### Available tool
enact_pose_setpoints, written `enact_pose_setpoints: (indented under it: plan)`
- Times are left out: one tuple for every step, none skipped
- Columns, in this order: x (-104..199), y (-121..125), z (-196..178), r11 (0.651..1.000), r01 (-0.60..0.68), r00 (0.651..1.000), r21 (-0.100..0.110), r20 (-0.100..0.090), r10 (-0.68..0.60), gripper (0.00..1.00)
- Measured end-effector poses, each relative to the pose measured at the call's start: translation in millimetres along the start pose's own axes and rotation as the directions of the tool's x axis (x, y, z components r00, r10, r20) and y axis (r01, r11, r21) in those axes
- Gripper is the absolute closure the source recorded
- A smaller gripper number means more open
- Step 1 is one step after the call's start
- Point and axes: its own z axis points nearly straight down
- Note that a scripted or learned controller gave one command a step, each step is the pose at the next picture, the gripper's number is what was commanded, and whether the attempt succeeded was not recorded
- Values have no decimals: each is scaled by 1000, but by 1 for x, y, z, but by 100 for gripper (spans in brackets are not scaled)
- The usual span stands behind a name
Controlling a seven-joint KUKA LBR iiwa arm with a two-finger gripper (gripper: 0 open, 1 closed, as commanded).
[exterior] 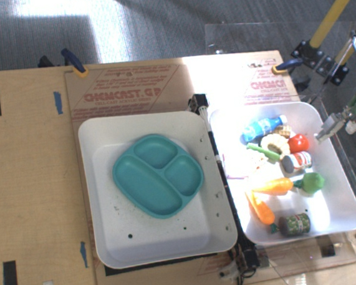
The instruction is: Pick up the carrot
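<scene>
- Cardboard sheet (pixel 129 87) behind the left bin: red print, reads roughly "CHEMCAST GP", mirrored/upside down.
- Same red print on the cardboard (pixel 266 83) behind the right bin.
- Can and bottle labels: unreadable.

Gripper (pixel 332 125) low at right edge.

Orange carrot (pixel 274 187) flat in right bin (pixel 345 185)

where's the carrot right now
The carrot lies in the right bin, lower middle, its green top pointing right, just below a small can and above an orange piece.
</scene>
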Motion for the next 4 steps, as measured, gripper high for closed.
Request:
enact_pose_setpoints:
  plan:
    - [56, -29, 88, 993, 116, 993, 4, -14, -116, 0]
    - [112, -42, 152, 954, 301, 954, -8, -11, -301, 0]
    - [196, -30, 86, 962, 272, 962, -10, -10, -272, 0]
    - [103, -46, 6, 828, 560, 828, -9, 3, -560, 0]
